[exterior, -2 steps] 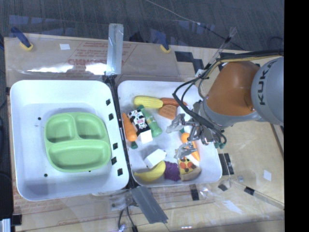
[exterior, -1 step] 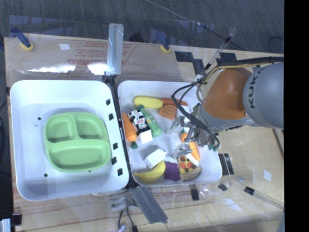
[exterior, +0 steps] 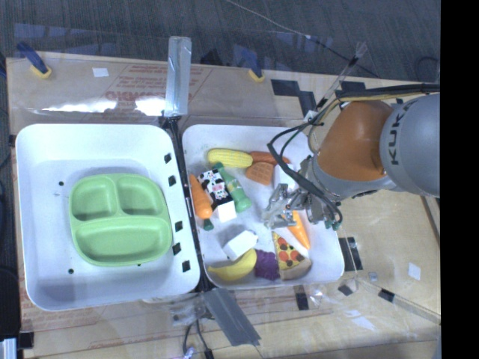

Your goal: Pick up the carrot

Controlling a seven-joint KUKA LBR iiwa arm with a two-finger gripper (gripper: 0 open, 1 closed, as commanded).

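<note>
Orange is the carrot's (exterior: 200, 198) colour, and it's a long, slim toy piece with a small green stub at its lower end, laid lengthwise against the left wall of the right bin (exterior: 326, 200). Just beside it, a black-and-white carton (exterior: 214, 185), a green bottle (exterior: 237, 191) and a white block (exterior: 225, 212) are crowded together. Higher up in the same bin a corn cob (exterior: 230, 157) is seen, with a reddish-brown piece (exterior: 261, 172) next to it. Along the near edge a banana (exterior: 233, 266), a purple bunch (exterior: 266, 264) and a pizza slice (exterior: 289, 254) are lined up, with another white block (exterior: 241, 242) just above the banana. A second orange wedge (exterior: 300, 230) is also spotted on the right side, right under the arm.

The gripper (exterior: 281, 208) is positioned over the middle-right of that bin, well apart from the carrot, and nothing can be made out between its fingers; whether they're spread or closed honestly can't be told from this angle. The left bin (exterior: 30, 200) is occupied by a green divided plate (exterior: 118, 218).
</note>
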